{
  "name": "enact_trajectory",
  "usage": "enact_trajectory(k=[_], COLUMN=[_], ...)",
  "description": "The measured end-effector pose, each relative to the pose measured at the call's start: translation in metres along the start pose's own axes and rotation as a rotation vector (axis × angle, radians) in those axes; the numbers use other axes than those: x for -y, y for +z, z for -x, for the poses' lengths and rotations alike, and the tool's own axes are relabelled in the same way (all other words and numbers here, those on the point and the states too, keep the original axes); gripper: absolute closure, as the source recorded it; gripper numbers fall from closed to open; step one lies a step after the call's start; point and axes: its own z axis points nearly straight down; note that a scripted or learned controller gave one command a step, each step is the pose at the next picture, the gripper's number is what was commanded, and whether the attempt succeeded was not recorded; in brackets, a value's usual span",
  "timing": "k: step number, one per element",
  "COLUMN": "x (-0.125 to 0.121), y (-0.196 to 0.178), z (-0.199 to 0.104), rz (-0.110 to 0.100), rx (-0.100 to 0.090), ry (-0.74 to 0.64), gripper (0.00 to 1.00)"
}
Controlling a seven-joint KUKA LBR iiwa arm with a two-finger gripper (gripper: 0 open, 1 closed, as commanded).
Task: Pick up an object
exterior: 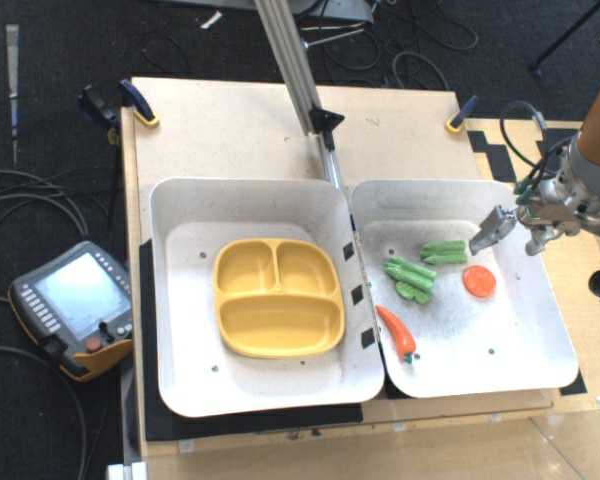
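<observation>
Gripper [513, 232] open above right bin [540, 353]; no writing legible.

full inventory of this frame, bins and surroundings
divided plate: 1, yellow, left bin
left bin: 1, white, bench left
right bin: 1, white, bench right
green beans: 1 bunch, green, right bin centre
green pod: 1, green, right bin, above the beans
round slice: 1, orange-red, right bin
chilli pepper: 1, red, right bin near the divide
teach pendant: 1, grey-orange, floor left
clamps: 2, yellow-blue, bench back corners
gripper: 1, grey, open, above right bin's back right
</observation>
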Motion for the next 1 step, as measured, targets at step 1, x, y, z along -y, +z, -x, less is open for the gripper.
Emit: enact_trajectory(k=[1], x=[0.0000], y=[-0.0001], z=[0.0000], rz=[0.000], rx=[0.000], ry=[0.001], gripper=[0.00])
